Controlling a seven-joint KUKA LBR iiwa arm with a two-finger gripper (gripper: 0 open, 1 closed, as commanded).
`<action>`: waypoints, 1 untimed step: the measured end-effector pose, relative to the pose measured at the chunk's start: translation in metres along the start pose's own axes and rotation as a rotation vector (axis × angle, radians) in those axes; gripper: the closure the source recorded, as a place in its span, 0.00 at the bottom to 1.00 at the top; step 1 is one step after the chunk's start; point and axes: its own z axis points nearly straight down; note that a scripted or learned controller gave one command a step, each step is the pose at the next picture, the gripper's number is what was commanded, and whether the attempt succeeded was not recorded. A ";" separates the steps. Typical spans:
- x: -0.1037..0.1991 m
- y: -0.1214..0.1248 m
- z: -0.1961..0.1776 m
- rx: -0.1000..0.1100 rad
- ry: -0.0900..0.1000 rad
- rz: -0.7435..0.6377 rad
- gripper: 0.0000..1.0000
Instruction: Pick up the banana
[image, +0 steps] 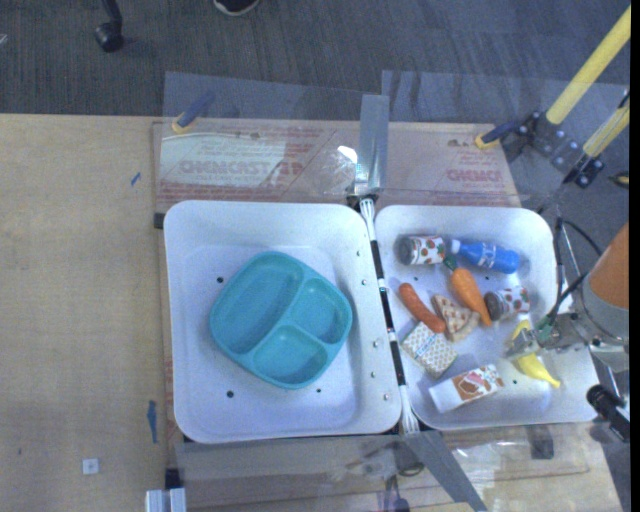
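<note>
The yellow banana (535, 366) lay near the right side of the right bin (535, 222), just under the gripper (540, 335). I could not tell if the gripper was holding anything. A carrot (467, 290) lay nearby. A teal plate (281, 318) sat in the left bin (190, 300).

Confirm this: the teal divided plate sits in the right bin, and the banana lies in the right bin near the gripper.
Wrong on one count. The camera view shows the teal divided plate in the left bin, not the right one. The rest holds: the banana lies in the right bin near the gripper.
</note>
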 end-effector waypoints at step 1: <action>0.053 0.016 -0.115 0.012 0.001 0.013 1.00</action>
